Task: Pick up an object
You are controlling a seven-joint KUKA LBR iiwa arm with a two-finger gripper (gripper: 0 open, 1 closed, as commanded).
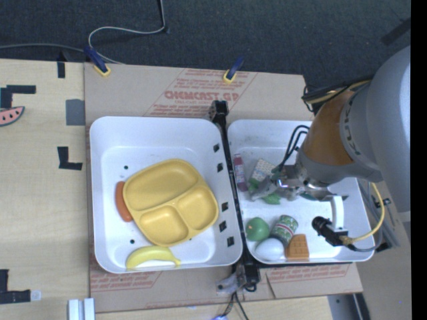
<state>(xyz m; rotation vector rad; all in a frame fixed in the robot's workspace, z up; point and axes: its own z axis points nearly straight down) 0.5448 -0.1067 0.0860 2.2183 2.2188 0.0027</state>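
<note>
grey arm (390,132) overhead, gripper (277,187) (grip state impossible to tell) among clutter in right bin (357,255).

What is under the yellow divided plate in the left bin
An orange thing sticks out from under the yellow plate at its left edge, lying on the floor of the left bin. The rest of it is covered by the plate, so I cannot tell what it is.
</note>
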